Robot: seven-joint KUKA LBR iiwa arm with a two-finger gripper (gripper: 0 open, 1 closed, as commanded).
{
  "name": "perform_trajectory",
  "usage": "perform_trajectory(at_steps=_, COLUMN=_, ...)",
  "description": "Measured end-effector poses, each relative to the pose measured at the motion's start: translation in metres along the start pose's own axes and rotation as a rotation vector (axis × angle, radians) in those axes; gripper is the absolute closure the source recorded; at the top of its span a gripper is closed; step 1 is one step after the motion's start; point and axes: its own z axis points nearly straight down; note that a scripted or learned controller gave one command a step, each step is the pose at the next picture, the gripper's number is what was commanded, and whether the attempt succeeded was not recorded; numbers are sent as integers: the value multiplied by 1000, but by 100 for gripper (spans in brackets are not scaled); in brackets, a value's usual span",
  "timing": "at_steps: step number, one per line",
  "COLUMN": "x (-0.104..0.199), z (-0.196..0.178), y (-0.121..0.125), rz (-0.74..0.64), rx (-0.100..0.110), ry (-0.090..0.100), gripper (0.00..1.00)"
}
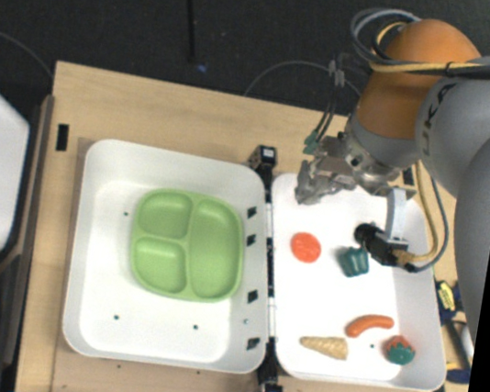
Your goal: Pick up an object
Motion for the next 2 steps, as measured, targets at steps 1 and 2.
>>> perform_trajectory(at_steps=1, x=56, z=13, y=7, rz=0, rx=2, ry=-1, gripper=100)
perform_trajectory(at_steps=2, x=112, z=-1, y=8, rz=-1, rx=0, ry=1, gripper=100)
